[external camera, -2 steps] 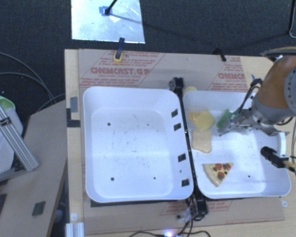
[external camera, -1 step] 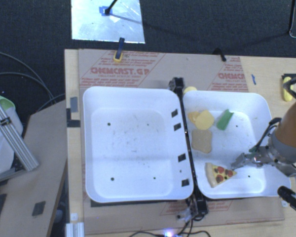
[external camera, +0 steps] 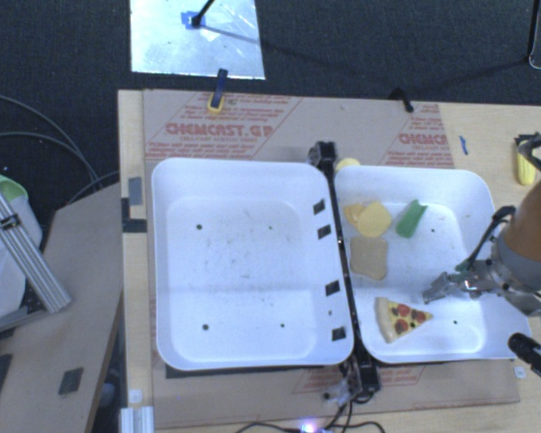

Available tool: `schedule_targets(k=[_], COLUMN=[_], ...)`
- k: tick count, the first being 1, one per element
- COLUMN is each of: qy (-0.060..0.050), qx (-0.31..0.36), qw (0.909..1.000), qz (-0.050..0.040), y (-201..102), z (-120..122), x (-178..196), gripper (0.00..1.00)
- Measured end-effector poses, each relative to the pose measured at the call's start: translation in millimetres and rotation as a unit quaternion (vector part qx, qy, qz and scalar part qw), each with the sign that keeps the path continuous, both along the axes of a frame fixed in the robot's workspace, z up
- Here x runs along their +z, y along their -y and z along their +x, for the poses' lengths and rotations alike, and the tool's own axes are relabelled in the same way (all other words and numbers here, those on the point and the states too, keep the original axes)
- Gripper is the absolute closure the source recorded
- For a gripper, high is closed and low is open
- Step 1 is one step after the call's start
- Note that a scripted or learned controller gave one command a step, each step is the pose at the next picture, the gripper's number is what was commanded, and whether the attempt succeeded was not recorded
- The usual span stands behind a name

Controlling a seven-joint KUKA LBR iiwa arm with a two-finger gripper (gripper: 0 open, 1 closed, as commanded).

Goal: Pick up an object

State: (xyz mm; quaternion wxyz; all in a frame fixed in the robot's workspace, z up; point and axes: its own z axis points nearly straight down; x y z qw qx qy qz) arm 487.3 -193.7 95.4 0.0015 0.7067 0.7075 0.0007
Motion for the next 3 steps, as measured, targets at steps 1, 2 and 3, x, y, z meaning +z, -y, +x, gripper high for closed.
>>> schedule_targets(k=[1,2,3], qy=[-0.001,-0.003,0.002], qx=[0.005,0.002,0.002], qw=[1.0000,1.0000,1.0000], qz=[0.0016,0.0021,-0.0004], y=[-74.7,-109.3,-96.5], z=[25.8,-1.2,62.8], x=[-11.8,-11.7,-2.9], gripper=[0.00,0.00,0.00])
